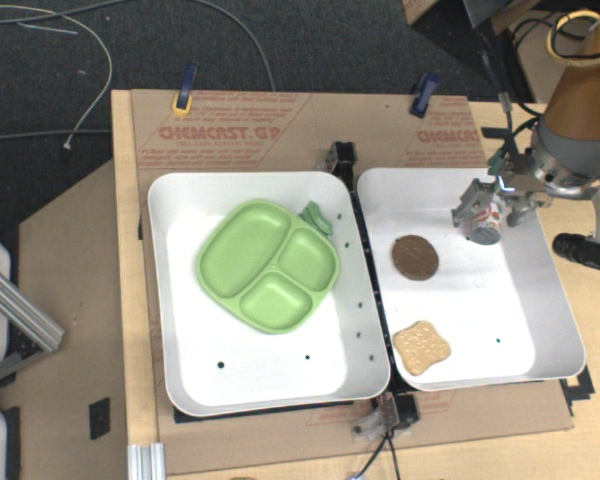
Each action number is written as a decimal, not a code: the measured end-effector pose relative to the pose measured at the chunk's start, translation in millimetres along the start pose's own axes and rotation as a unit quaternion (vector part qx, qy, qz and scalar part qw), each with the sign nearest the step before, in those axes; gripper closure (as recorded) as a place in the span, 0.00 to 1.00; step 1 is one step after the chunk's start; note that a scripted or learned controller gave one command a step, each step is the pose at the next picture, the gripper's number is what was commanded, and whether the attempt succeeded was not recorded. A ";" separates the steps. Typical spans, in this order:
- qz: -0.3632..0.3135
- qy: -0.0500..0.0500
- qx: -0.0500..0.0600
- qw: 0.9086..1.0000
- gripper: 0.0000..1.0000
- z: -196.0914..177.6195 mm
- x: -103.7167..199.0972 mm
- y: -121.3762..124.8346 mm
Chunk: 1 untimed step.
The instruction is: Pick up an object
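The gripper [483, 218] hovers over the right bin [540, 298]; whether it is open or closed I cannot tell. The nearest target, a round brown cookie [416, 257], lies just beside it at about eight o'clock, with a tan cracker [421, 347] farther down. The cardboard [220, 128] under the bins reads "CHEMCAST GP".

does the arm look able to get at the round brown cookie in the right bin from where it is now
Probably yes. The round brown cookie lies flat on open bin floor, apart from the tan square cracker, and the hand hovers just beside it with nothing between.
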<state>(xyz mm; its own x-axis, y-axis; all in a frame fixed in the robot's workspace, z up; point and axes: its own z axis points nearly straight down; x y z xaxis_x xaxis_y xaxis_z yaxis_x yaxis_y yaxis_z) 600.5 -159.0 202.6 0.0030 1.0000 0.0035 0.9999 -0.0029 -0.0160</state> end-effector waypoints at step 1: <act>-0.002 -0.001 -0.007 1.000 0.00 -8.7 0.4 2.9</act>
<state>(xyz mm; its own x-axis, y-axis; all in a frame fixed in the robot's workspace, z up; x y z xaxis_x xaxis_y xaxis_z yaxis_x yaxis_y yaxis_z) 603.6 -158.7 211.3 -0.0003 1.0000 0.0008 1.0000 0.0003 -0.0012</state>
